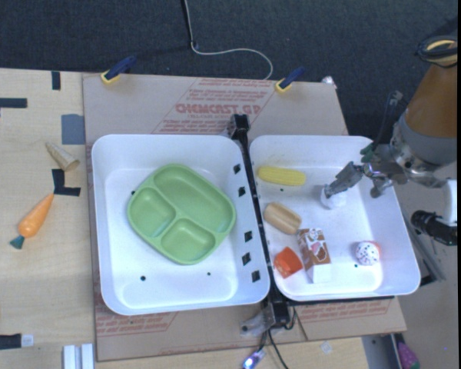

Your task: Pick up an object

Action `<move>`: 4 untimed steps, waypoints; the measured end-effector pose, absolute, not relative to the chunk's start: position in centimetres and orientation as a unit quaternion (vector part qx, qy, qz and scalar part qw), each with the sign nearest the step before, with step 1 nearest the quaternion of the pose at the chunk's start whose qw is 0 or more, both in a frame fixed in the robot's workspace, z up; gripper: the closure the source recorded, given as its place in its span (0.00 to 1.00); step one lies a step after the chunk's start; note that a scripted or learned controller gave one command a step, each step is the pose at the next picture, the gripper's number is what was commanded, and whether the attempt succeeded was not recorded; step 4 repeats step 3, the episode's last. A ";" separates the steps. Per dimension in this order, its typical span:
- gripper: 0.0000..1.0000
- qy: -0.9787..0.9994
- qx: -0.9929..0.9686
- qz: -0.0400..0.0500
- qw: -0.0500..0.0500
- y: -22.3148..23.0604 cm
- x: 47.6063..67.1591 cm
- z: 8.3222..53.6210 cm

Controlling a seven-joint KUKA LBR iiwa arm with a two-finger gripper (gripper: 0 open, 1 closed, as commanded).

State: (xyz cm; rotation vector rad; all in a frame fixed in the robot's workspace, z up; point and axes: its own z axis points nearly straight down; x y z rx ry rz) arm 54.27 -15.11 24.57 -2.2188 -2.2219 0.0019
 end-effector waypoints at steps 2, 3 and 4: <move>1.00 -0.707 -0.707 0.001 0.001 -11.0 49.6 9.5; 1.00 -0.713 -0.701 -0.006 -0.004 0.8 58.5 19.0; 1.00 -0.713 -0.701 -0.006 -0.004 0.8 58.5 19.0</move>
